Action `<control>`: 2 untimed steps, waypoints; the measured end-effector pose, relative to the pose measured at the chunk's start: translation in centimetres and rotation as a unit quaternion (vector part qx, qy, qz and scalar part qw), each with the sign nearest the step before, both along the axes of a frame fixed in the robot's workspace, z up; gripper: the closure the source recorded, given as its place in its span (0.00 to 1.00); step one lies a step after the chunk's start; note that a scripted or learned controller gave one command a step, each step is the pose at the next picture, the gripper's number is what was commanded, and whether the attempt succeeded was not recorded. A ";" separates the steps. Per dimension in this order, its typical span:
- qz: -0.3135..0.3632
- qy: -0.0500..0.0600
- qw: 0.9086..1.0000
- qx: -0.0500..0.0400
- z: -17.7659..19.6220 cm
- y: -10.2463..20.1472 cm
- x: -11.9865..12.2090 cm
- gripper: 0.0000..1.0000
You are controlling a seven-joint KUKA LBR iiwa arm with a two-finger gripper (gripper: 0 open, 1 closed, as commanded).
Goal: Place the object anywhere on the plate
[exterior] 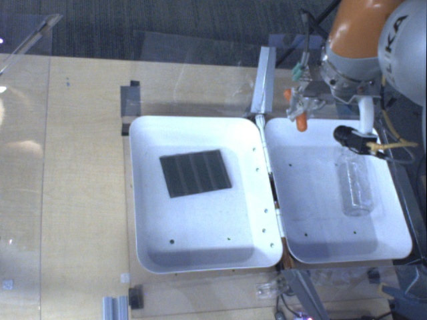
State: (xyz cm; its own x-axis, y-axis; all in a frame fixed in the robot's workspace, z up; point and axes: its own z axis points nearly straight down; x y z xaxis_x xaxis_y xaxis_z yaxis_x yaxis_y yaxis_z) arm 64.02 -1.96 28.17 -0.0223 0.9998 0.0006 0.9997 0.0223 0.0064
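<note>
Gripper (300, 114) hangs over upper left corner of right bin (313, 179); grip unclear, cannot tell. Clear bottle (355, 185) lies at frame right in same bin. Dark ribbed plate (195, 173) in left bin (200, 229).

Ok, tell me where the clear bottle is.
In the camera view the clear bottle lies in the right-hand bin, along its right wall; the dark plate sits apart in the left-hand bin.
</note>
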 end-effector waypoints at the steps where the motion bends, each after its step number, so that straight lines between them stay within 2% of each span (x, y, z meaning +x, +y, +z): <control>1: -0.097 0.000 0.995 0.000 6.8 3.3 -2.6 1.00; 2: -0.160 0.001 0.987 0.001 12.6 7.7 -1.6 1.00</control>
State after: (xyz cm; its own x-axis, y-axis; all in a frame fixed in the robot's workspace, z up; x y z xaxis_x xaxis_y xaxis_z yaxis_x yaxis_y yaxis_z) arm 62.43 5.75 40.74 0.2943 0.9557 0.0019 0.9557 -0.2943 0.0051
